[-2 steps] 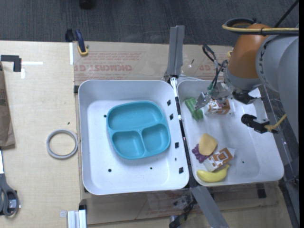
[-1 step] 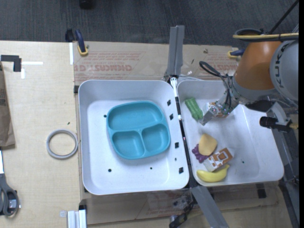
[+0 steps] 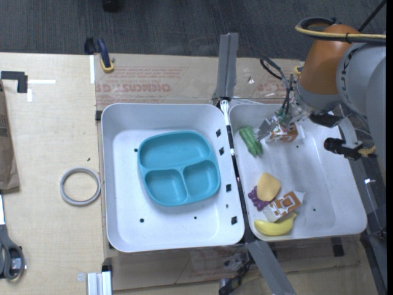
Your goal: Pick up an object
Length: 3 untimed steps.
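On the bare bench at the far left lie a brown bag at the edge, scissors at the near corner, and a grey tape ring just left of the bins. The left bin holds a blue three-part tray, lying flat near its middle. A grey divider bar runs between the two bins at the far side. In the right bin, a green object lies near the left wall, towards the far end. Nearer, a yellow-orange piece sits beside a purple grape bunch, with a small brown-and-white packet just right of them and a banana at the near wall. At the bin's far side the gripper reaches down, right over a small orange-and-white packet, close beside the green object; whether its fingers are apart or closed on anything cannot be told. The arm, grey with its orange band, comes in from the far right.
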Motion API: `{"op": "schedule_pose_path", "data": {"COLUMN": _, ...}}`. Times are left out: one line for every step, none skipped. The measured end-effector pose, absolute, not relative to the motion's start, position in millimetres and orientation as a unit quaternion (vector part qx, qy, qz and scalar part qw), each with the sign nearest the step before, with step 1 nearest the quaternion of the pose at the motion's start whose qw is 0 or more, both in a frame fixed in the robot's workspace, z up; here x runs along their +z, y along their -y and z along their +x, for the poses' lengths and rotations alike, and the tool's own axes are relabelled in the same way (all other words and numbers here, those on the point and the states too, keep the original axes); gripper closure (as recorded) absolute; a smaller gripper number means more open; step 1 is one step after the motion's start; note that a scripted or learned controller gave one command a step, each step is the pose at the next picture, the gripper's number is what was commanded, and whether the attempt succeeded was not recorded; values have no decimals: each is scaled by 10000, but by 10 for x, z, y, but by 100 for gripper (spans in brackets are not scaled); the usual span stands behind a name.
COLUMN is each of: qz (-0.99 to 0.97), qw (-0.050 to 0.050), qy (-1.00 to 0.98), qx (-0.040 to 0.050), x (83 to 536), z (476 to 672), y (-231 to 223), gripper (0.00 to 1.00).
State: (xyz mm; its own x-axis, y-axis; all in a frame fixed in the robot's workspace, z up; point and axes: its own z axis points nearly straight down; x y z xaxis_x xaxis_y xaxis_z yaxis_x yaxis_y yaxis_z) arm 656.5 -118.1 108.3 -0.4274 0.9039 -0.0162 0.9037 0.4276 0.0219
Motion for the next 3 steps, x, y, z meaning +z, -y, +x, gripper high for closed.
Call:
{"op": "schedule_pose_path", "data": {"qz": 5427, "qw": 185, "qy": -8397, "qx": 71, "x": 1090, "z": 6369, "y": 1143, "gripper": 0}}
{"op": "schedule_pose_path", "data": {"qz": 5398, "qw": 194, "qy": -8416, "qx": 69, "x": 1087, "z": 6090, "y": 1044, "gripper": 0}}
{"op": "schedule_pose_path", "data": {"qz": 5725, "qw": 128, "qy": -8198, "qx": 52, "x": 1089, "z": 6665, "y": 1114, "gripper": 0}}
